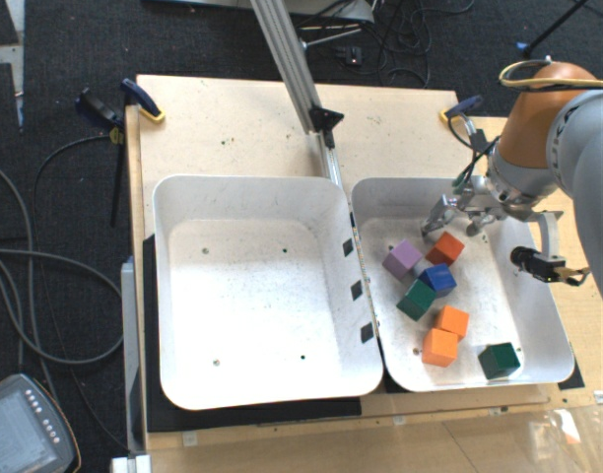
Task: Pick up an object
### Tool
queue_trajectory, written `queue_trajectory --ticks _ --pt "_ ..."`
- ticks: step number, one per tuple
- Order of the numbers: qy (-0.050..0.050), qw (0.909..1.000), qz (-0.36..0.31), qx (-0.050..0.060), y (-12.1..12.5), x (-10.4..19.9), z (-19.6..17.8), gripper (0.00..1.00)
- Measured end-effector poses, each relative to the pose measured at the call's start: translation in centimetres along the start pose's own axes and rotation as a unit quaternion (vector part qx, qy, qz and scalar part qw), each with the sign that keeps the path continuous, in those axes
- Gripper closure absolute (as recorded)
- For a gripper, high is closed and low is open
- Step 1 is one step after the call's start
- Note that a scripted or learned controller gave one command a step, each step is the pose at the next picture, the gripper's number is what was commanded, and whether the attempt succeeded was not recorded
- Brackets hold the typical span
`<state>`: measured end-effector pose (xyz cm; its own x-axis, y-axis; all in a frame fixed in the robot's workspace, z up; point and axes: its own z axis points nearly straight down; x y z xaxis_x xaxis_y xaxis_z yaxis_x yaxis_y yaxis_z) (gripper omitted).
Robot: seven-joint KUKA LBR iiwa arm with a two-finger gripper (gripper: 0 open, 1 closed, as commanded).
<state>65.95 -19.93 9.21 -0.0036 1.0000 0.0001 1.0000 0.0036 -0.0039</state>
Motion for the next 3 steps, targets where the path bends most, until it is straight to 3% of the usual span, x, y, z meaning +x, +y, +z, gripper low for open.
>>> queue_trajectory --ticks 1,3 --pt "-0.001 1.0 0.0 -0.004 0.2 0.0 -1.5 1.0" --pt "-0.002 1.0 0.001 -0.006 -0.1 -0.4 -12.3 1.0"
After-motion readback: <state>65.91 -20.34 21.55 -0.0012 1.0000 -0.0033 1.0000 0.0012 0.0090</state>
